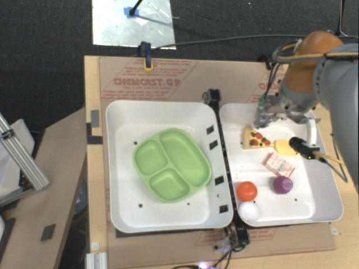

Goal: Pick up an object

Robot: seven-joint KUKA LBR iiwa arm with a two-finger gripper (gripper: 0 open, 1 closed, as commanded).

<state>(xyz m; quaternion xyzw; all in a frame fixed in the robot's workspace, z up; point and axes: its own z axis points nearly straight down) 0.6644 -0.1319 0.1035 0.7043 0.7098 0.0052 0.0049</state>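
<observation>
In the right bin [320,206] lie a pizza-slice toy [256,138], a small yellow piece [283,147], a pink patterned box [279,164], a purple ball [282,184], an orange-red ball [246,191] and a white ball [249,210]. My gripper [262,120] hangs over the back of this bin, just above and behind the pizza slice. It holds nothing that I can see. The grey arm with its orange band [305,66] comes in from the right.
The left bin [120,167] holds a green divided plate [171,164]. A black divider with clips [220,150] runs between the bins. A cardboard sheet [168,80] lies under both, with a blue clamp [146,55] at its back edge.
</observation>
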